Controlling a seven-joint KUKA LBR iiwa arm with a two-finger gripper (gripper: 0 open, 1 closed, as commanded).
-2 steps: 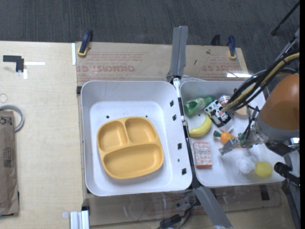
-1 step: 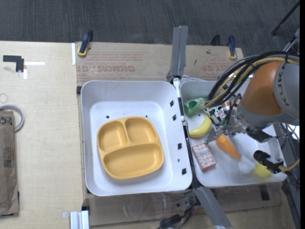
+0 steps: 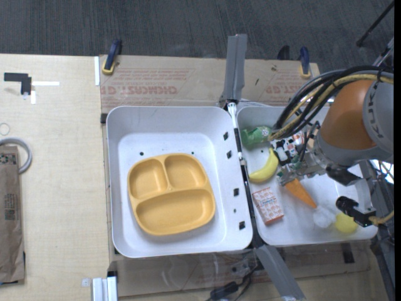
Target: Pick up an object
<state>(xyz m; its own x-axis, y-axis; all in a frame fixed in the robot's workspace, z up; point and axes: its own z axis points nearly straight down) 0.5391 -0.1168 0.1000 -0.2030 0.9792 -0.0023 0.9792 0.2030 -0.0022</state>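
Note:
The right bin (image 3: pixel 294 234) holds a yellow banana (image 3: pixel 265 167), a green toy (image 3: pixel 255 135), an orange carrot (image 3: pixel 300 192), a small red and white box (image 3: pixel 268 205), a white ball (image 3: pixel 324 217) and a yellow ball (image 3: pixel 345 223). My gripper (image 3: pixel 293 165) hangs low over the middle of this bin, just right of the banana and above the carrot's thick end. The wrist and black cables cover its fingers. I see nothing held between them.
The left bin (image 3: pixel 119 187) holds a yellow divided plate (image 3: pixel 171 193). A metal divider post (image 3: pixel 235 68) stands between the bins at the back. Blue clamps (image 3: pixel 113 54) grip the cardboard behind. A brown paper bag (image 3: pixel 10 212) lies at far left.

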